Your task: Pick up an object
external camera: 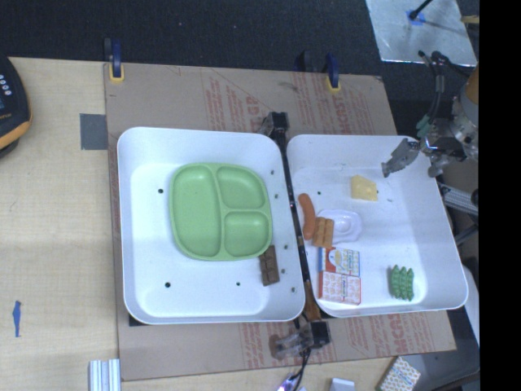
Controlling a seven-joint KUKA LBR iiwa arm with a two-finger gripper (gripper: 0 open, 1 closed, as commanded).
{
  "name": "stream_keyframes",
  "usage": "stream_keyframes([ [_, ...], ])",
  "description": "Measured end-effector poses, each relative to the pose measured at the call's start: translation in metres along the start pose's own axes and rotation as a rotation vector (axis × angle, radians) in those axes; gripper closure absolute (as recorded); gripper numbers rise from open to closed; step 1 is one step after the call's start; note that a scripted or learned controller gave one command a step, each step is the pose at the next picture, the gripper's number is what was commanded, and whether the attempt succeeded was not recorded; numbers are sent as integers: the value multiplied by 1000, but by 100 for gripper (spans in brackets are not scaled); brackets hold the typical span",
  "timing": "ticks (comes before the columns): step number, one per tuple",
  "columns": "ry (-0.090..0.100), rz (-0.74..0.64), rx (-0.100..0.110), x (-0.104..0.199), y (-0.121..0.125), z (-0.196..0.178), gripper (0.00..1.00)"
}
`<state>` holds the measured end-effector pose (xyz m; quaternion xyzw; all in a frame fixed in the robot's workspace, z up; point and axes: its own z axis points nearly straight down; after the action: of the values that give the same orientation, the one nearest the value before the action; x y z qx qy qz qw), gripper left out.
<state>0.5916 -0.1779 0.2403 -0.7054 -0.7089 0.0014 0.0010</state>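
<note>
Right bin (440,243): hot dog (308,216) lies lengthwise, apparently top-to-bottom.

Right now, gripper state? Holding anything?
Gripper: open or shut cannot be told; nothing seen held. It hovers over the right bin, near the yellow piece.

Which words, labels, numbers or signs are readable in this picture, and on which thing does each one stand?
Nothing here can be read with certainty.
Cardboard sheet: faint red printed letters, too blurred to read.
Card in the right bin: red and white print, too small to read.
Black device at the left edge: small buttons, markings illegible.
Green tray: no text seen.
</note>
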Motion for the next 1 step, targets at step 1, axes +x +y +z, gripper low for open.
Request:
stream_keyframes([
  [1, 0, -6, 4, -5, 38, 156, 0],
])
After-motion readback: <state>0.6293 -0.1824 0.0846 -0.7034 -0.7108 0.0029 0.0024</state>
